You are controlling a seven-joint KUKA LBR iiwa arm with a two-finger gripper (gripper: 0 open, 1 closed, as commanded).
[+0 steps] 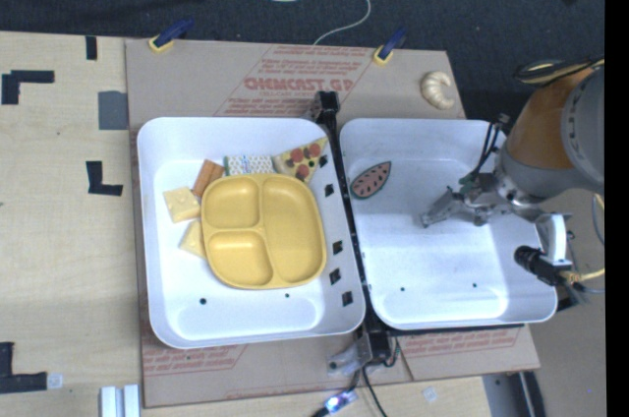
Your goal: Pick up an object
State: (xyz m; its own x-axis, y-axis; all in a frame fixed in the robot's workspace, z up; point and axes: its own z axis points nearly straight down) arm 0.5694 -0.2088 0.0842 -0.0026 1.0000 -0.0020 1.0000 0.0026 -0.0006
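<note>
we see a watermelon slice toy lying flat at ten o'clock in the right bin, well apart from the gripper. the gripper sits low at three o'clock in that bin, fingers narrow, holding nothing. in the left bin we note a yellow divided plate at centre, small flat toy foods ringing it from nine to one o'clock.

A single fixed camera looks down at a slant from above the tabletop, far enough back to take in both white bins side by side.
</note>
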